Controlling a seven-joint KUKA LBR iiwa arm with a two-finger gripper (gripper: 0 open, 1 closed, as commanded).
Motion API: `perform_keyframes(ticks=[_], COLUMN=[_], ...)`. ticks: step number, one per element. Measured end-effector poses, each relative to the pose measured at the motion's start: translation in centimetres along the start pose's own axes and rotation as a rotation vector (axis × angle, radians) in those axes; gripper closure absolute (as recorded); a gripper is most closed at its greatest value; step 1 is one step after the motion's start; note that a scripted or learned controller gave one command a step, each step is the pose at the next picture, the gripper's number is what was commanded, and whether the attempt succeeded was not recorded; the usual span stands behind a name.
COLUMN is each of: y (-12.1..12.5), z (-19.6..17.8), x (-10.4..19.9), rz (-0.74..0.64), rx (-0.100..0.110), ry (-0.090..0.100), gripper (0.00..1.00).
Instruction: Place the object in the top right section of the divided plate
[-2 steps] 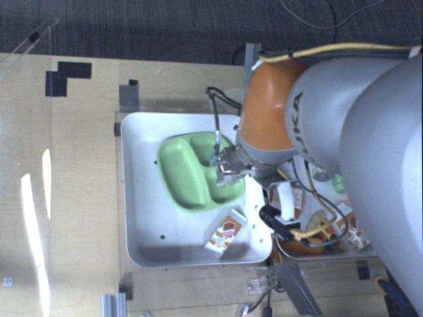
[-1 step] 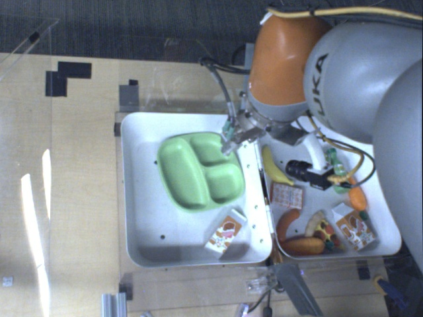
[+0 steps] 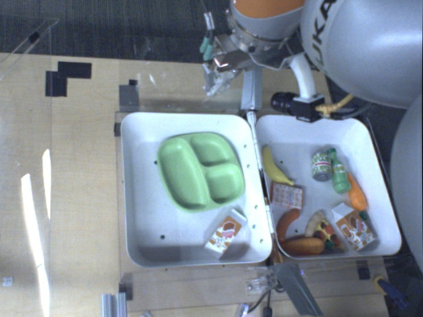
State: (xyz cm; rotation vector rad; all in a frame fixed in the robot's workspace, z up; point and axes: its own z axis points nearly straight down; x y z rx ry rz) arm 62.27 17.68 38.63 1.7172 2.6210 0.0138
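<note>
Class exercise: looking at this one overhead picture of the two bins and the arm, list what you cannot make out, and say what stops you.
- Gripper, camera view: blurred above the bins' far edge; nothing can be made out in it.
- Carton beside the green plate: print too small to read.
- Small can in the right bin: label too small.
- Toy food in that bin's near corner: overlapping, individual pieces unclear.
- Arm: cut off by the top and right edges.
</note>
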Motion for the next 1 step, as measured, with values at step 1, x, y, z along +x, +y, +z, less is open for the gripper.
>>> perform_keyframes(ticks=[1], y=[-0.69], z=[13.99], x=[-5.21], rz=[-0.179], rx=[0.007], ry=[0.002], gripper=[1.0])
